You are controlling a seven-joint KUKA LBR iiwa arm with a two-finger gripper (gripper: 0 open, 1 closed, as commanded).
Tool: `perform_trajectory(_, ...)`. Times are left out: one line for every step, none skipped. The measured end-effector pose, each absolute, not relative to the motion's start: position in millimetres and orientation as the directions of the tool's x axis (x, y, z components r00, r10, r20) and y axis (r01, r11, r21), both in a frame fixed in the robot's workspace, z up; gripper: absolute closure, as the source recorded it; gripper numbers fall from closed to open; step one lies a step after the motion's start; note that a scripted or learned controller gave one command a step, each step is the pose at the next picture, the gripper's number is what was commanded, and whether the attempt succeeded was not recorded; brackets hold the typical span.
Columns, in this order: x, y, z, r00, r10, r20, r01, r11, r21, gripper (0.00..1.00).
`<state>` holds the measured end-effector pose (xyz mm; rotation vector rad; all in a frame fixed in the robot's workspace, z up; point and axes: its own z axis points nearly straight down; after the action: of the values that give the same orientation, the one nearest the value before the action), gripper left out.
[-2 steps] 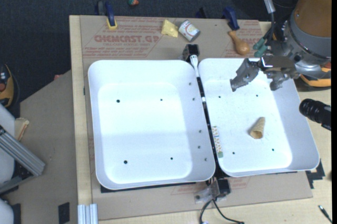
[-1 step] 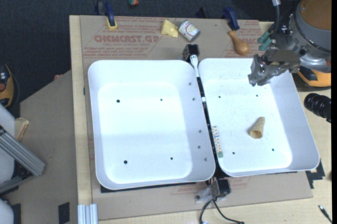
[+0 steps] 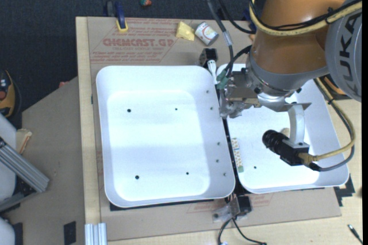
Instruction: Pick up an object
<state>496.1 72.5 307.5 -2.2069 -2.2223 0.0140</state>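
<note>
A small narrow strip (image 3: 237, 155), pale with tiny coloured specks, lies flat on the floor of the right bin (image 3: 322, 172). It runs lengthwise just beside that bin's left wall; it is too small to identify further.

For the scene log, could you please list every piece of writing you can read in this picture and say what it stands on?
"CHEMCAST G P": red print on the brown board behind the left bin; the smaller red lines below it are too blurred to read.
"UKA": large letters on the arm, cut off at the frame edge.
Label strip between the bins: too small to read.
</note>
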Motion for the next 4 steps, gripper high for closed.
perform_trajectory(479.2,122,410,-0.008,1.0,0.005,1.0,0.008,0.012,1.0)
perform_trajectory(490.1,192,345,-0.008,1.0,-0.001,1.0,0.008,-0.009,1.0)
perform_trajectory(477.3,226,281,-0.004,1.0,-0.002,1.0,0.004,-0.009,1.0)
perform_trajectory(479.2,224,297,0.0,1.0,0.001,1.0,0.0,0.002,1.0)
